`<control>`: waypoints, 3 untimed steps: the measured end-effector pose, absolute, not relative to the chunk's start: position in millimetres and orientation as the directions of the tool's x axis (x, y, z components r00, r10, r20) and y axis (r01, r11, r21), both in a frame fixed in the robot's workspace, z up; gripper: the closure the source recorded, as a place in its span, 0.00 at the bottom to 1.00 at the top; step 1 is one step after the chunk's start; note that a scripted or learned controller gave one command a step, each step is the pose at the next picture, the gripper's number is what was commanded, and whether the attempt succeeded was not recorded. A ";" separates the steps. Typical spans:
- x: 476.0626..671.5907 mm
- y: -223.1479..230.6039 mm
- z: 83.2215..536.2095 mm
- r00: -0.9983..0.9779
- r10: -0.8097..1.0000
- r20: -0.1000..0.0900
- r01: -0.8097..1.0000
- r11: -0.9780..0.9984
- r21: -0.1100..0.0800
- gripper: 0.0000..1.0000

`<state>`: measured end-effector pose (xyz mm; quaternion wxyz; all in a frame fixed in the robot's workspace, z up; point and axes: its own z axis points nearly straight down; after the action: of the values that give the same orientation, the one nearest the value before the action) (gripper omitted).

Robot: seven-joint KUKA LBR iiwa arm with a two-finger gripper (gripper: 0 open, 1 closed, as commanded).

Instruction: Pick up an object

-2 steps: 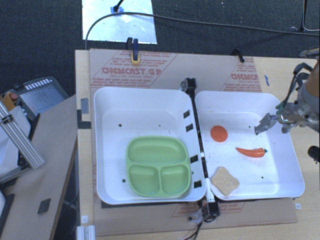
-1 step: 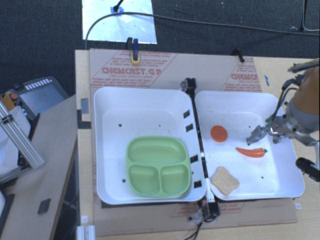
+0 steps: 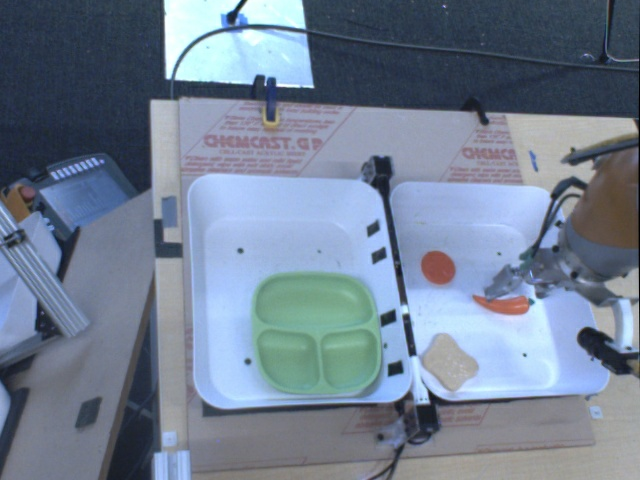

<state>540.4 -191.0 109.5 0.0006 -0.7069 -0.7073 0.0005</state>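
Bench [image 3: 330, 133]: cardboard-covered, occupying the centre of the frame; it bears two shallow white bins side by side.

Left bin [image 3: 215, 268]: centre-left of the frame; contains a green divided plate [image 3: 317, 331] in its lower right portion, lying flat, three compartments, nothing in them.

Right bin [image 3: 470, 203]: centre-right of the frame; contains three loose items, listed below.

Arm [image 3: 610, 218]: enters from the right edge at mid-height, orange band uppermost, grey wrist below it; it reaches leftward and down into the right bin.

Tan bread-like piece [image 3: 450, 363]: lower left corner of the right bin, well apart from the gripper.

Orange-red round item [image 3: 438, 267]: left-centre of the right bin, near the gripper but apart from it, up and to its left.

Red-orange pepper-like item [image 3: 503, 304]: centre of the right bin, lying flat; long axis runs roughly left to right across the frame, tilting slightly down toward the right.

Gripper [image 3: 508, 286]: sits directly above and against the pepper-like item as framed; contact cannot be confirmed; whether the fingers are open or closed cannot be told at this resolution, and no item is seen held between them.

Judgement: the pepper-like item is the nearest candidate, lying immediately below the gripper in the frame; a grasp across its short axis appears most workable.
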 end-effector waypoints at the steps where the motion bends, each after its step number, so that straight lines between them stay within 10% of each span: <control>1: 542.4 -190.0 86.1 -0.002 1.000 0.003 1.000 0.002 0.002 0.00; 2: 542.5 -190.9 96.1 -0.002 1.000 -0.001 1.000 0.002 0.004 1.00; 3: 544.6 -196.4 158.9 -0.003 1.000 -0.002 1.000 0.003 0.006 1.00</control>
<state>544.6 -196.4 158.9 -0.0029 -0.7059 -0.7083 -0.0013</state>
